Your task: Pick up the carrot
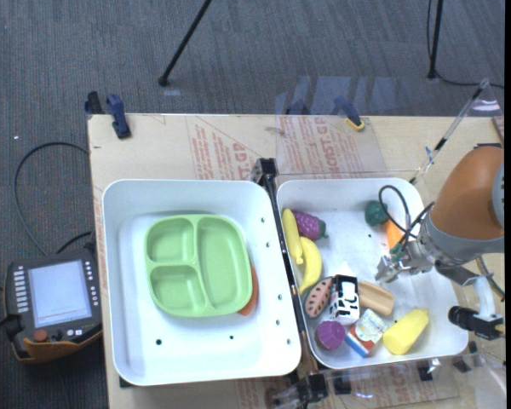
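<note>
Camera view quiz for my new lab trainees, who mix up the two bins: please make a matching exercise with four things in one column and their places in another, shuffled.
Things:
1. Green plastic divided plate
2. Yellow toy banana
3. Orange carrot
4. Yellow plastic bottle

Places:
A. Right bin, near its lower right corner
B. Left bin, middle
C. Right bin, along its left wall
D. Right bin, upper right, just above the gripper

Pairs: 1-B, 2-C, 3-D, 4-A

Green divided plate (198,264) in white bin (119,228); orange carrot (395,233), yellow banana (300,250), purple grapes (310,224).
</note>
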Tool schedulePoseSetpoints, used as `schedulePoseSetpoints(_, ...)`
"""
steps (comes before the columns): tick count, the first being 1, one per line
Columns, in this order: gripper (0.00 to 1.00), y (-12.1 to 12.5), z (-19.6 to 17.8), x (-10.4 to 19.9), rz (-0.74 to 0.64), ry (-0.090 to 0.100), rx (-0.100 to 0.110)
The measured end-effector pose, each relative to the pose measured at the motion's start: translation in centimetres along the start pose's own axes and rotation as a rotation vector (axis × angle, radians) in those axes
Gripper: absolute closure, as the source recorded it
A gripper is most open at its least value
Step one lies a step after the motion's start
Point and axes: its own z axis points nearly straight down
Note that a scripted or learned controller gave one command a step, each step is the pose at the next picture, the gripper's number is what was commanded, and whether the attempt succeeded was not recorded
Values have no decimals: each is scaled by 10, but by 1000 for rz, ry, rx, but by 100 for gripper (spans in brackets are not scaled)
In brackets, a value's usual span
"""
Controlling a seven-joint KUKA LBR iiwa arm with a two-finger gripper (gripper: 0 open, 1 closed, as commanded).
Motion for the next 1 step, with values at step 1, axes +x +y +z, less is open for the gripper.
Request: schedulePoseSetpoints(1,100,-14,-118,57,147,-2,-8)
